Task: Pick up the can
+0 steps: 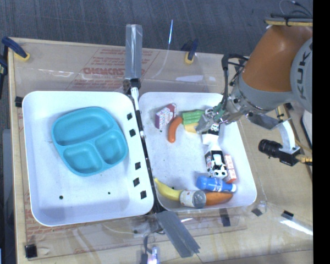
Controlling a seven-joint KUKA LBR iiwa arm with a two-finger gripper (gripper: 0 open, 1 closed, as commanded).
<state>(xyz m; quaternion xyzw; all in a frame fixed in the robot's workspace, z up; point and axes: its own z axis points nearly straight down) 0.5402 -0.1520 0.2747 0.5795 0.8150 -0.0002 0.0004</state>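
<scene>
Over the right bin: the claw (pixel 213 120) hangs low near the far wall, just beside a green thing (pixel 191 116); I cannot tell from where I stand how it is set or whether it has anything.
Arm: grey with its orange band, reaching in from the right and hiding part of the bin's (pixel 247 169) far right corner.
Can: my best guess is the blue cylinder (pixel 213 183) with a white end, lying on its side near the bin's front wall; it could also be the grey-capped one (pixel 196 198) just in front of it, so I would not swear to either.
Neighbours: an orange carrot-like piece (pixel 217 198) touches the front of the can, a banana (pixel 166 190) lies to its left, and a black-and-white carton (pixel 215 164) sits just behind it.
Other clutter: a small purple packet (pixel 164 116) and an orange sausage shape (pixel 174 128) lie at the far end, near the claw.
Left bin: holds a blue divided plate (pixel 89 139), well apart from the job.
Doing it well: the claw is at the wrong end, so it should lift clear of the clutter and cross toward the front wall before dropping.
Grip advice: close across the can's round body, not along its length, and come down where the carton and carrot leave room.
Risk: a rolling can wedged among neighbours may slip or drag one along.
</scene>
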